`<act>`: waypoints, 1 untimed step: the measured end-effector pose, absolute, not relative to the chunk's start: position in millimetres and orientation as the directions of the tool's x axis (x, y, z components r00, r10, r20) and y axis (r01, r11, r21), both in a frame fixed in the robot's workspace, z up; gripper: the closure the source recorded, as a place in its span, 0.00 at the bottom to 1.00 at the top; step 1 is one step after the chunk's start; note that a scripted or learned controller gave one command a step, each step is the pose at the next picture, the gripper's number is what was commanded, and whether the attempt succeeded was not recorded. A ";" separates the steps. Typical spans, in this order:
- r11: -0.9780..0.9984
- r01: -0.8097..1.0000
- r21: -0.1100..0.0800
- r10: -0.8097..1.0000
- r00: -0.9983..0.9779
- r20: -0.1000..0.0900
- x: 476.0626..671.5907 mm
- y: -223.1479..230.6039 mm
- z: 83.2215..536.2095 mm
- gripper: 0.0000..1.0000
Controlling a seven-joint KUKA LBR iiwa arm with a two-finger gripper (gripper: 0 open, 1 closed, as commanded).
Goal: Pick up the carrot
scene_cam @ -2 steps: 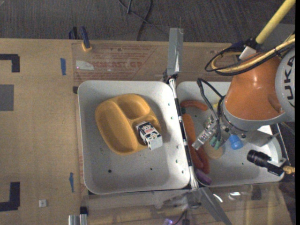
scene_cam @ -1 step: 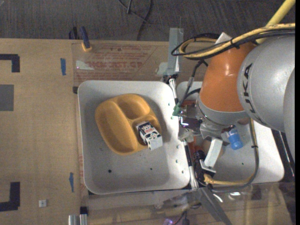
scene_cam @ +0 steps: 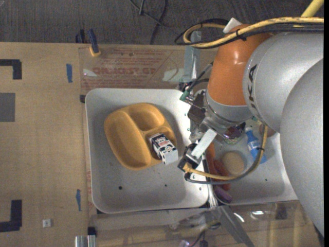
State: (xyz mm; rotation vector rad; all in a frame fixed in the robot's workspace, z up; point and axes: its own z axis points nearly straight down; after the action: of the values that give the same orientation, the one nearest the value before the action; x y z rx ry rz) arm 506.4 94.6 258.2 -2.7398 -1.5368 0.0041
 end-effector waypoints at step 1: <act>-0.815 0.579 -0.001 0.579 0.815 -0.003 524.1 112.0 267.3 1.00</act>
State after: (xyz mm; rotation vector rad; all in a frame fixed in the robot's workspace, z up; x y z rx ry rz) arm 524.1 112.0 267.3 -2.9924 -0.9550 0.0046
